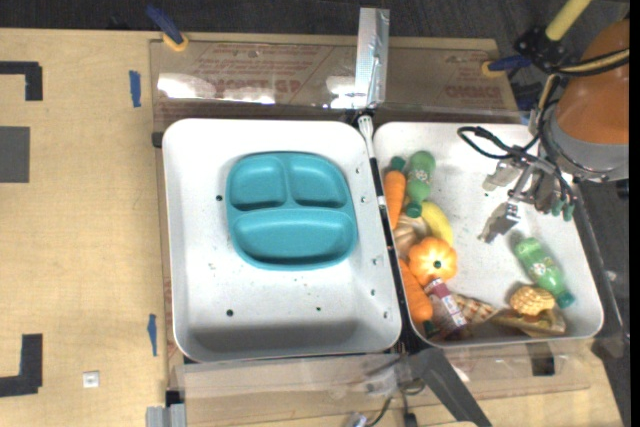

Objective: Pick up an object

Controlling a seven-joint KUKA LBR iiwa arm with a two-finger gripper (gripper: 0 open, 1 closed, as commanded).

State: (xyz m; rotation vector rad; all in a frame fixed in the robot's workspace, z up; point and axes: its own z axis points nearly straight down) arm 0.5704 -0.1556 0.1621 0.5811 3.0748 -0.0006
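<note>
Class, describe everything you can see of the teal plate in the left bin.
The teal plate is a rounded rectangle that looks like matte plastic, split into three compartments: two smaller ones on the far side and one wide one nearer the camera. It lies flat and upright near the middle of the left bin, resting on its floor, with nothing else touching it.

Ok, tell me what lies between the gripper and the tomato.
Bare white bin floor in the camera view, from the gripper to the tomato.

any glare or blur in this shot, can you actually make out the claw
Camera view: glare streaks on the clear sheet behind the bins; left bin evenly lit, soft shadow under the teal plate; claw small and cluttered with cables, so its state is unreadable.
</note>
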